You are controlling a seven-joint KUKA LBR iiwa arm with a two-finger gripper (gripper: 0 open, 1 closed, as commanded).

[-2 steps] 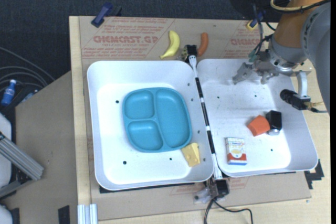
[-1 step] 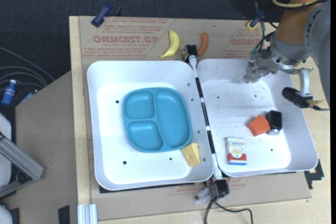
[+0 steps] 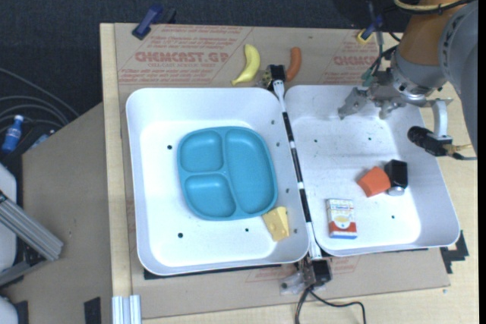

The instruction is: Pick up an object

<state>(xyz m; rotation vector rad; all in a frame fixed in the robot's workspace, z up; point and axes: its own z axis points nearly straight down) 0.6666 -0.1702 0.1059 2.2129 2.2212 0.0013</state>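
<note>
- Orange block (image 3: 373, 181) lies in the right bin (image 3: 433, 231), touching a black piece (image 3: 396, 174); a small carton (image 3: 342, 218) sits below-left of them.
- We see the pincer (image 3: 370, 102) at that bin's upper edge, fingers spread, gripping nothing.
- Blue plate (image 3: 226, 171) and yellow wedge (image 3: 277, 223) occupy the left bin (image 3: 152, 239).
- Banana (image 3: 247, 64) rests on the tabletop (image 3: 182, 57) above.

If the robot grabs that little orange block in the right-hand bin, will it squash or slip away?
The orange block looks like a chunky solid cube, so probably stiff rather than squashy. Its flat faces suggest it would slide, not roll. It touches a black object, which a push might nudge too.
</note>
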